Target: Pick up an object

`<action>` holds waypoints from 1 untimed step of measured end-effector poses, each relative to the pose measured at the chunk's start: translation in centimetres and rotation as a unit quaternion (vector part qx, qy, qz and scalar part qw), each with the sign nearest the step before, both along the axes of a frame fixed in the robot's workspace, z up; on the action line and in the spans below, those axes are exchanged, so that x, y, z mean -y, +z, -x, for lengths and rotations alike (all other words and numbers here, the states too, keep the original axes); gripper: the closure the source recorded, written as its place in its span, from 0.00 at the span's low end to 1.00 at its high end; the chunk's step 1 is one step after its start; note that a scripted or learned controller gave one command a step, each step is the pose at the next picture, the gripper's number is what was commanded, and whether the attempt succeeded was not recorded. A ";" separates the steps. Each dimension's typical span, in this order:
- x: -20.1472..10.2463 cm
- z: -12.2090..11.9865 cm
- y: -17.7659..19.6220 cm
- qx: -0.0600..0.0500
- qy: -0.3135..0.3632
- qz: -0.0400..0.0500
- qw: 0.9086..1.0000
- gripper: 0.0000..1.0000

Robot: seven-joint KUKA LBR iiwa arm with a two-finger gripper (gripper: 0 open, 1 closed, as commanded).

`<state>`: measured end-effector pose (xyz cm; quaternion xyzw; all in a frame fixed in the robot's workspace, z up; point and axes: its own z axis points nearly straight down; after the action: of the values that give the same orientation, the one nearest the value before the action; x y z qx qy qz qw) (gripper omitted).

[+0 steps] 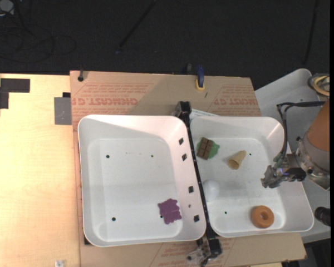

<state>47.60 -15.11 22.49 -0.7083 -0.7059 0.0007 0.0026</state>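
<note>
2 bins (94, 149), 1 doughnut (262, 216), 1 cone (237, 159)

Bright, even overhead light on the white bins (89, 149), soft shadows, dark background, slightly soft focus.

The grey arm (323, 143), orange-banded above the wrist, reaches in from the right, its gripper (271, 178) low over the right bin's (300, 218) right edge.
</note>
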 end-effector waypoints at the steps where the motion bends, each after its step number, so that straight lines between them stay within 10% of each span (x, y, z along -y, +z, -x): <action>1: -6.7 -1.3 11.3 0.007 0.006 0.001 1.000 1.00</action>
<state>48.92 -8.36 33.78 -0.7040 -0.7102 -0.0038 -0.0031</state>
